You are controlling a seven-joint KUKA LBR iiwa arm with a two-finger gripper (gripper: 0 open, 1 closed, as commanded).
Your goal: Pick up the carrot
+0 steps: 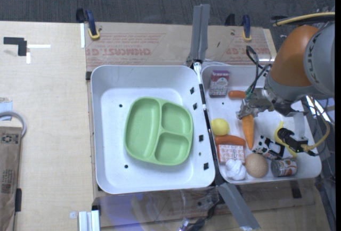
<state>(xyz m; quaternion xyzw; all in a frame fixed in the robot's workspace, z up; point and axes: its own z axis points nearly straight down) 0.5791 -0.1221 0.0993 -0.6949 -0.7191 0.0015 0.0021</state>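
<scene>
Camera view from above: my gripper point(246, 113) is down in the right bin point(306, 171), right at the thick top end of the carrot point(248, 129), which lies pointing toward the near side of the bin, roughly in its middle. Whether I'm pinching it or just touching it, I cannot tell; the wrist blocks the view.

Risk here: I'm at the very end of the carrot, not its middle, so it could swing or slip out as it lifts. The tapered shape won't help.

Crowded neighbourhood, too. A lemon point(220, 127) sits just beside the carrot on the left, an orange packet point(230, 141) and an egg point(256, 165) lie near its tip, with a garlic bulb point(235, 170) and a small can point(283, 167) close by. A dragged carrot would knock those. The green plate point(158, 131) waits in the left bin point(106, 118), well apart.
</scene>
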